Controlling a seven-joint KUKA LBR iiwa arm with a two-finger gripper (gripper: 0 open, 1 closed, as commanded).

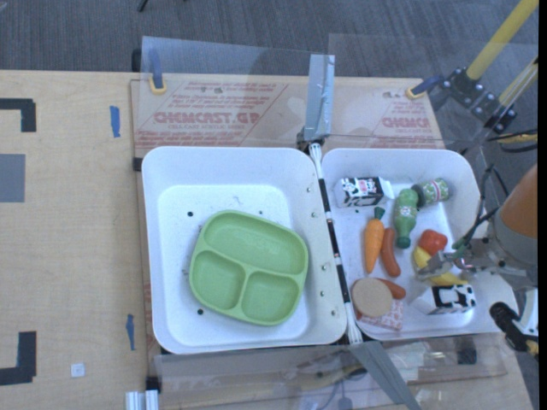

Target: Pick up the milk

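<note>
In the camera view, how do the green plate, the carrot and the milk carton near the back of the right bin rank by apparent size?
1. Green divided plate, by far the largest.
2. Carrot and the milk carton look alike in size; the carrot is longer, the carton wider, so I do not rank them.

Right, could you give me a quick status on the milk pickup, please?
Gripper low in right bin, jaws unclear. Two milk cartons: one at bin's far left, one just below gripper. Red pepper and yellow piece crowd it.
</note>
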